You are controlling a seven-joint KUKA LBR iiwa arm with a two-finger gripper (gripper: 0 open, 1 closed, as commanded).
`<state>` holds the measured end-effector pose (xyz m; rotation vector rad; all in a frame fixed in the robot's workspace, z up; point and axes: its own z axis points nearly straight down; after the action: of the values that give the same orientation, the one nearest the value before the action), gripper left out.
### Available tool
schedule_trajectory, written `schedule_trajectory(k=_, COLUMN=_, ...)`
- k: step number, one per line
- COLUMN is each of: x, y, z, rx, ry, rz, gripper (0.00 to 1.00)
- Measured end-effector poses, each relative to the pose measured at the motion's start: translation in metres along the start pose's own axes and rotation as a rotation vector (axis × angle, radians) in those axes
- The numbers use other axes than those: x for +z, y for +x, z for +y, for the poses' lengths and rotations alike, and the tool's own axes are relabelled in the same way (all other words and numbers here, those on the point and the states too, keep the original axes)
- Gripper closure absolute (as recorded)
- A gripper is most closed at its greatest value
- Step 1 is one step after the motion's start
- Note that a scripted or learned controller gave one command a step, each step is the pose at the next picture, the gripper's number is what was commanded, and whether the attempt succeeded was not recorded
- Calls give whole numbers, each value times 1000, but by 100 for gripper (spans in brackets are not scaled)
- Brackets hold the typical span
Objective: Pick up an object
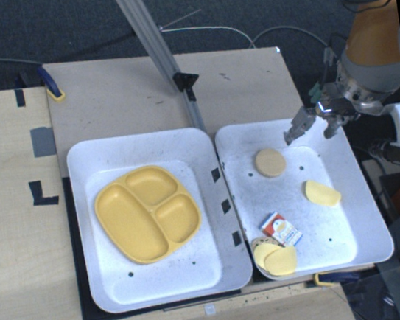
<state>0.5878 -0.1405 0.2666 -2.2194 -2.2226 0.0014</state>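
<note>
Camera view, fixed overhead, slanted. Two white bins side by side on bench.

Left bin (pixel 88 209): holds one yellow divided tray (pixel 147 213), three compartments, lying flat approx centre, turned at an angle to the bin walls. Nothing in its compartments.

Right bin (pixel 361 243): four loose items, all candidates for the pick.
- Tan round disc (pixel 270 163), flat, upper-middle of bin, well clear of walls and of other items.
- Yellow wedge piece (pixel 322 193), right of centre, on its own.
- Small printed carton (pixel 280 230), red/white/blue, lower-middle, tilted.
- Pale yellow round pieces (pixel 275 258), overlapping, against the front wall near the bin's front-left corner, touching or just beside the carton.

Gripper (pixel 313 122): above the right bin's back-right rim, arm w/ orange band entering from the right. Two fingers visible, spread apart, nothing between them. Left finger (pixel 298 127) points down toward the disc area; tips apart from every item, no contact.

Judgement: approach stage, no grasp made yet. Spread fingers fit a pre-grasp posture. Disc is the nearest item and the most isolated, so likely the easiest target; its low flat profile may let the fingers slide over it. Carton + round pieces sit crowded near the wall, so finger clearance there looks poor. Wedge is reachable, but its rounded shape may roll or slip when squeezed.
</note>
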Motion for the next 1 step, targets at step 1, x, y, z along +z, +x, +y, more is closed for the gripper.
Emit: schedule_trajectory(k=1, x=-49, y=-43, z=92, rx=-1, ry=-8, rz=-4, gripper=0)
